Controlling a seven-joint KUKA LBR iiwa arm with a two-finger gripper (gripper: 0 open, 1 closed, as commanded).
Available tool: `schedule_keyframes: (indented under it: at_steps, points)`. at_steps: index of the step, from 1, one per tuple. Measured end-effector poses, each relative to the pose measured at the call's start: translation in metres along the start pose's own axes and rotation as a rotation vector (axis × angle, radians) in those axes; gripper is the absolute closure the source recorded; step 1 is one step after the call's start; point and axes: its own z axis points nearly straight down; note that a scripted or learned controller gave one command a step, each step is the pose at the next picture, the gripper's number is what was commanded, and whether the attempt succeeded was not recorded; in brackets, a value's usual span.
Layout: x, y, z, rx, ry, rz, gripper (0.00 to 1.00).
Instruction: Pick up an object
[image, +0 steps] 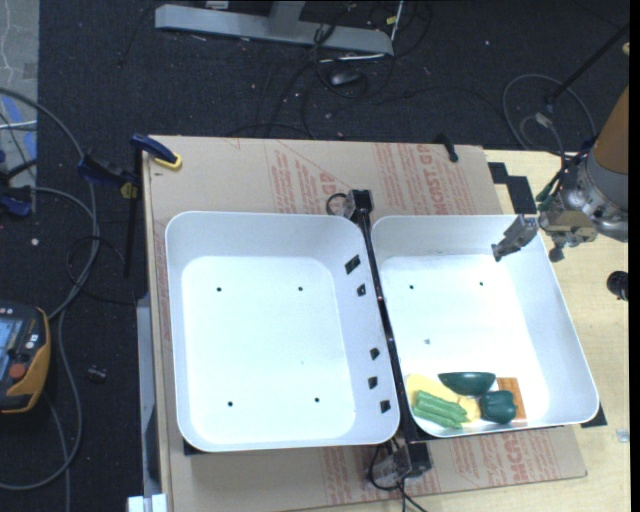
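Crowded into the near corner of the right-hand shallow white bin (560, 300) lies the whole choice of targets: a ribbed light-green plastic piece (438, 409), a flat pale-yellow piece (425, 387) half under it, a dark-green bowl-shaped object (467, 381), a small teal block (498, 406) and a flat orange-brown piece (511, 386) beneath that — all touching or overlapping. The two-finger gripper (512, 241) hangs far from them, above the bin's far rim, well apart from the pile, which sits below and slightly left of it in the camera view. Whether its fingers are parted or closed I cannot tell; nothing visible sits between them.

Risks, as I judge them: the 5 pieces are packed so tightly that a descent could catch 2 at once or wedge 1 aside. They also hug the bin wall — a finger could strike the rim. The left-hand white bin (190, 330) offers no target, so drifting that way would waste the try.
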Motion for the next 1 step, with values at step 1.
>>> schedule_keyframes:
  at_steps: [1]
  points:
    - [0.0001,0.0003,-0.0103,-0.001,0.0,-0.001,1.0]
